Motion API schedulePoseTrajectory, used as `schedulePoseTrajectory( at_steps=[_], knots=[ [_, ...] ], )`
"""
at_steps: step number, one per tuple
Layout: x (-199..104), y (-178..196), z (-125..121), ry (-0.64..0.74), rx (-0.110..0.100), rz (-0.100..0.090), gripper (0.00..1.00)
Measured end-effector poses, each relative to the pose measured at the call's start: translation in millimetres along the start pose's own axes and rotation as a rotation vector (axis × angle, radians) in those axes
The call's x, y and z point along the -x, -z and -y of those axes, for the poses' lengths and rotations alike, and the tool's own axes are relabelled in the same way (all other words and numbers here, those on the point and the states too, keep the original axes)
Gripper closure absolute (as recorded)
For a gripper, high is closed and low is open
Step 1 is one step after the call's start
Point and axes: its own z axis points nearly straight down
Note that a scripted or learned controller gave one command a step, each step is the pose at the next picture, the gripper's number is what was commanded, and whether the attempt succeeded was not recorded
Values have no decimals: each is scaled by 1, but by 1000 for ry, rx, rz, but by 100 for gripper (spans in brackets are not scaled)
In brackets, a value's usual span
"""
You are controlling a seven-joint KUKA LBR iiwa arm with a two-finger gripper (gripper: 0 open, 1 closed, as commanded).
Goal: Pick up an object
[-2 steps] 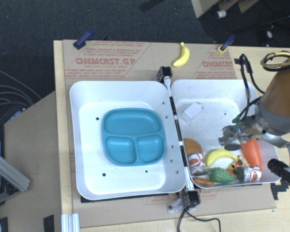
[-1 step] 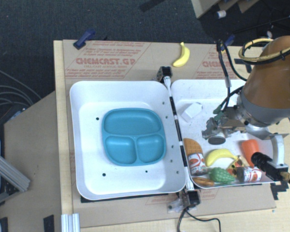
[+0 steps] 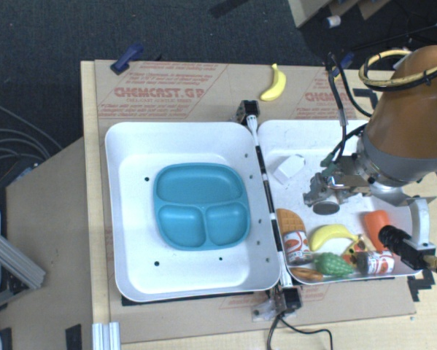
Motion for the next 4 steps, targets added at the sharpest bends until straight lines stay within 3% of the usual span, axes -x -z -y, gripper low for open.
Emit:
schedulePoseTrajectory(
  at_steps=[1,2,3,4],
  knots=[
    [16,1,-4,-1,1,1,100],
    [30,-12,-75,0,0,0,100],
    [81,-11,-89,-1,2,2,100],
    [7,-29,-72,1,-3,-1,100]
  ],
)
